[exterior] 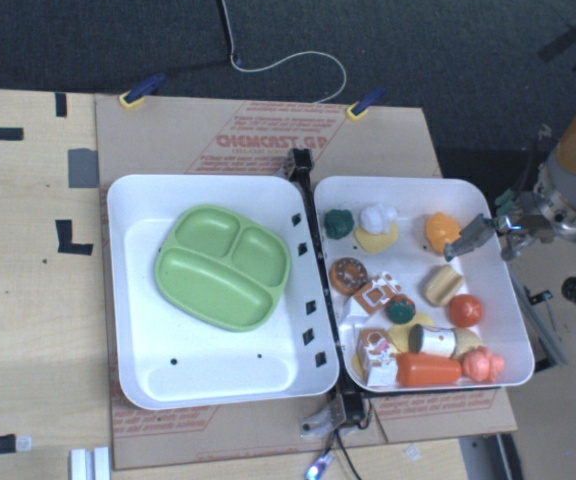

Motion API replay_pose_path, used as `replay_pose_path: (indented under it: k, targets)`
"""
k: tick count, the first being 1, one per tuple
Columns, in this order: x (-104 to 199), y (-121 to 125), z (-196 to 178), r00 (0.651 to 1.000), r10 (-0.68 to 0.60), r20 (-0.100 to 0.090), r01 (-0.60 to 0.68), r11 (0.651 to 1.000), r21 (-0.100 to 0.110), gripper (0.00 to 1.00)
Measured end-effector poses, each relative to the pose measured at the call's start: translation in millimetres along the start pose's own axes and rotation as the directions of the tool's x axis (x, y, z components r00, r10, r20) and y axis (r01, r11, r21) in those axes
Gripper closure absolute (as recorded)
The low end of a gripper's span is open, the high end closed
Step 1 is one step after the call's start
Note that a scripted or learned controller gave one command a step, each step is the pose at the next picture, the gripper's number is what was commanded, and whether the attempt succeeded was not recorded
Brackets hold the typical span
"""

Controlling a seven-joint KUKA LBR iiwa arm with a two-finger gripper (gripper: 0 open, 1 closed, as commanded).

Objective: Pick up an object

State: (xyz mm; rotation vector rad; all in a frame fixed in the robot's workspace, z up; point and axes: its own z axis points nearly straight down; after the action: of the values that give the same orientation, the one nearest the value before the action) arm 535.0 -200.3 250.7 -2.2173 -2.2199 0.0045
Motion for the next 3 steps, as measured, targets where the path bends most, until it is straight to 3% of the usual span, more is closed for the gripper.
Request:
replay_pose_path:
  k: [1, 2, 3]
  targets:
    - [0.7, 0.6, -7.7, 1.0, -0.002, -0.001, 0.002, 1.0, 0.004, 1.0]
    - [82.3, 10.0, -62.4, 1.0, -0.008, -0.001, 0.008, 1.0, -0.005, 1.0]
    - [115.7, -55.4, 32.2, 1.0, 0.001, -0.003, -0.001, 1.0, 0.013, 1.0]
